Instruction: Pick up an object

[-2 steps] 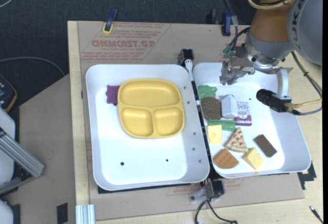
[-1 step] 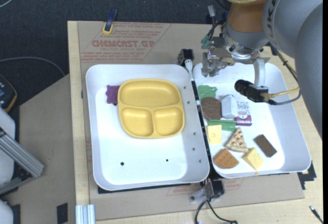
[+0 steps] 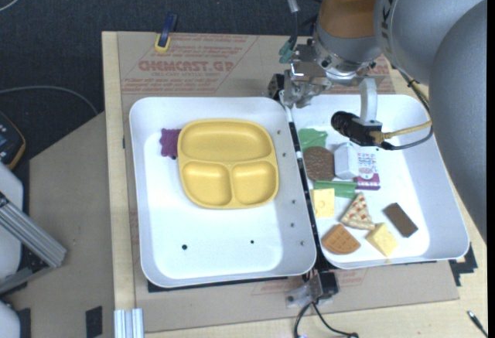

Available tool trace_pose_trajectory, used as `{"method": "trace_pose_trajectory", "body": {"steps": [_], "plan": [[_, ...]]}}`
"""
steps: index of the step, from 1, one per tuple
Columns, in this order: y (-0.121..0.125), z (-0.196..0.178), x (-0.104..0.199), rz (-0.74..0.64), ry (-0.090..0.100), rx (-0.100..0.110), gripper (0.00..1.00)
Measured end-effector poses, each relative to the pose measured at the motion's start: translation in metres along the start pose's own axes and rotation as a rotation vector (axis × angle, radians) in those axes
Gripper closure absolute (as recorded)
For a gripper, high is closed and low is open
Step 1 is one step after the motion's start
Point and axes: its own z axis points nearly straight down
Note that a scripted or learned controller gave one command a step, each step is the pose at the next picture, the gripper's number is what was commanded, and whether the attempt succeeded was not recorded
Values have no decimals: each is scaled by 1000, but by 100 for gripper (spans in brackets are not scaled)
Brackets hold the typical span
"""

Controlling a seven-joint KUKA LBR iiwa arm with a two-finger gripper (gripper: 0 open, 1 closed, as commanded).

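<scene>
My gripper (image 3: 296,91) hangs over the top edge of the divide between the two bins, below the orange band of the arm. The right bin (image 3: 433,174) holds several toy foods: a brown round patty (image 3: 319,164), a green piece (image 3: 312,137), a white packet with a purple label (image 3: 362,164), a yellow cheese square (image 3: 323,203), a pizza slice (image 3: 356,213), a brown chocolate bar (image 3: 401,220), an orange-brown cookie (image 3: 340,240) and a cheese wedge (image 3: 382,239). All lie on the bin floor, below and to the right of the gripper. Nothing shows in the gripper.
The left bin (image 3: 155,236) holds a yellow divided plate (image 3: 228,162) with a purple piece (image 3: 169,142) at its left edge. A black part with a yellow cable (image 3: 354,128) hangs from the wrist over the right bin. The grey arm (image 3: 445,35) covers the upper right.
</scene>
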Motion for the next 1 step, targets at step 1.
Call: {"method": "trace_pose_trajectory", "body": {"steps": [1], "plan": [[0,21,-10,8,-3,10,100]]}}
